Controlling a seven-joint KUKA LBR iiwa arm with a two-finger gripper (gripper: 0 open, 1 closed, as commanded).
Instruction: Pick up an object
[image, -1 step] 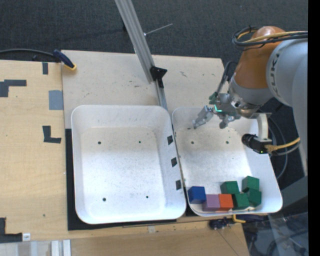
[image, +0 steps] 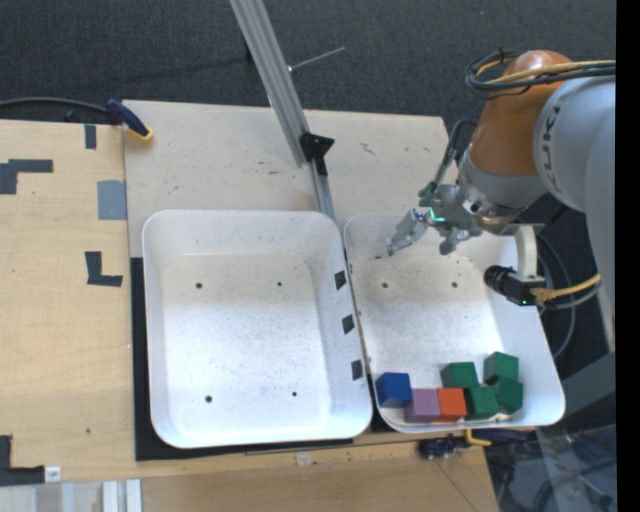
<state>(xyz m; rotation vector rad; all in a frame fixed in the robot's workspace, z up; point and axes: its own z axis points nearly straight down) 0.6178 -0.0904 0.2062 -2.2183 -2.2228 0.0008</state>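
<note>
Blocks: a cluster of small cubes lies along the near edge of the right bin (image: 520, 330) — a blue block (image: 393, 388), a purple block (image: 426, 403) and an orange block (image: 452, 402) in a row, touching or nearly so, with several green blocks (image: 487, 385) bunched at their right end.
Look of the blocks: plain, solid-coloured, matte; the green ones sit at mixed angles, some seeming to lean on one another, so their exact count is hard to tell.
Hand: the hand (image: 430, 236) hangs over the far end of the right bin, near its far-left corner, well apart from the blocks.
Hand opening: two pale fingers are spread apart, one reaching left and one right — nothing shows between them.
Hand contact: whether the fingertips touch the bin floor cannot be told from this slant.
Arm: the grey arm (image: 575, 130) with its orange band comes in from the right, above the bin's far rim.
Left bin: the left bin (image: 160, 300) sits beside the right one, their rims touching.
Desk: the pale wooden desk (image: 60, 300) carries both bins; a slanted metal rail (image: 280, 85) crosses its far side.
</note>
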